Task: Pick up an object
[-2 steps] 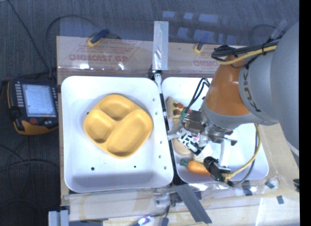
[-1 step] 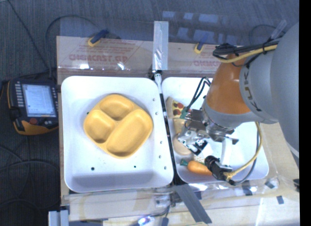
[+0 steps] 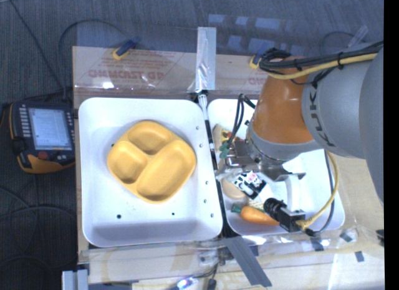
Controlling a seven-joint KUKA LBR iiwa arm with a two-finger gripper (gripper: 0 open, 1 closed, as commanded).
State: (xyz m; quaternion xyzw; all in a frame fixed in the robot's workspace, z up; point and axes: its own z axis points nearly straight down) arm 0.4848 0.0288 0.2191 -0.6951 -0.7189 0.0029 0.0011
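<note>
Bins are sitting side by side: the left shallow white plastic bin (image 3: 93, 220) is holding a yellow three-compartment plastic dish (image 3: 151, 160). The grey arm with its orange band (image 3: 283, 117) is reaching down into the right shallow white bin (image 3: 333, 217), hiding the gripper (image 3: 249, 173) beneath it. An orange plastic carrot (image 3: 254, 215) is lying near that bin's front wall, long axis left-to-right, green stem end pointing left.

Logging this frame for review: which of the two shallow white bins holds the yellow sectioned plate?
The left white bin, the one away from the arm, holds the yellow three-compartment plate; the right white bin lies under the arm.
</note>
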